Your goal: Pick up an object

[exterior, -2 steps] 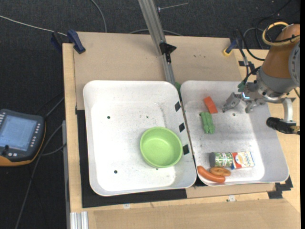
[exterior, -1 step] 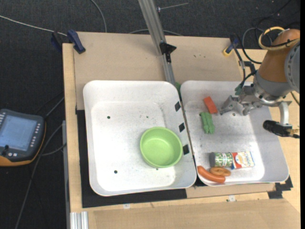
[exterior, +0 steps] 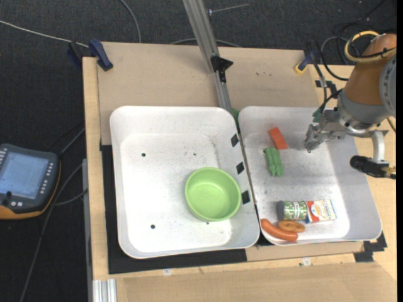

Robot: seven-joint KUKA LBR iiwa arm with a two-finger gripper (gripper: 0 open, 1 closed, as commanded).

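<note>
The two-finger gripper (exterior: 310, 145) is seen low over the right shallow white plastic bin (exterior: 352, 187), beside the bin's far right part; nothing is seen between its tips. Toward this bin's middle an orange rectangular block (exterior: 278, 138) lies just beside a green ridged block (exterior: 274, 161). Along the near edge lie a small printed carton (exterior: 306, 211) and an orange-red sausage-shaped toy (exterior: 278, 230). A green round plastic bowl (exterior: 212, 194) sits left of this bin.

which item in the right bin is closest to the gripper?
The orange block, just left of the gripper. The green block lies below it; the carton and hot dog sit at the bin's front edge.
</note>
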